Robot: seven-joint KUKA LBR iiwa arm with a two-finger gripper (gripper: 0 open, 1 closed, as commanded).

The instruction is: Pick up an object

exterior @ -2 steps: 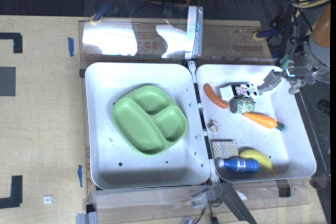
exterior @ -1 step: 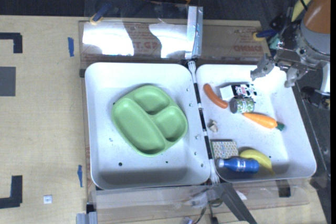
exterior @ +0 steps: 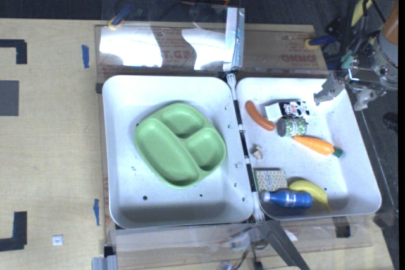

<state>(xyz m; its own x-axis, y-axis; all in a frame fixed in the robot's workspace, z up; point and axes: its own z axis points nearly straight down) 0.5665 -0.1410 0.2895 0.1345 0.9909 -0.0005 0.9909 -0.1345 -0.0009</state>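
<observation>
Camera view, taken from above at a slant: the arm is cut off at the right edge, so that little more than the wrist hardware is seen; the gripper [exterior: 331,89] is made out only as a grey, blurred shape at the upper right corner of the right bin [exterior: 361,155], and whether anything is held or touched by it cannot be told, nor how it is set; no object is seen in its grasp. Down and to the left of the gripper, near it, a small black-and-white box [exterior: 288,109] is seen, its print too small to be read; a green can [exterior: 292,128] lies just below the box, touching it as far as can be judged. Left of these a red sausage [exterior: 259,116] is laid at a slant; right of the can an orange carrot [exterior: 314,145] is laid, its green tip pointing away toward the right. Further from the gripper, toward the near wall, a small pale scrap [exterior: 257,151] is hard to identify; a patterned card [exterior: 269,179], a blue bottle [exterior: 288,199] and a yellow banana [exterior: 309,190] are grouped close together, the banana partly hidden behind the bottle. Well apart to the left, the left bin [exterior: 120,136] is occupied by a green divided plate [exterior: 180,143].
</observation>
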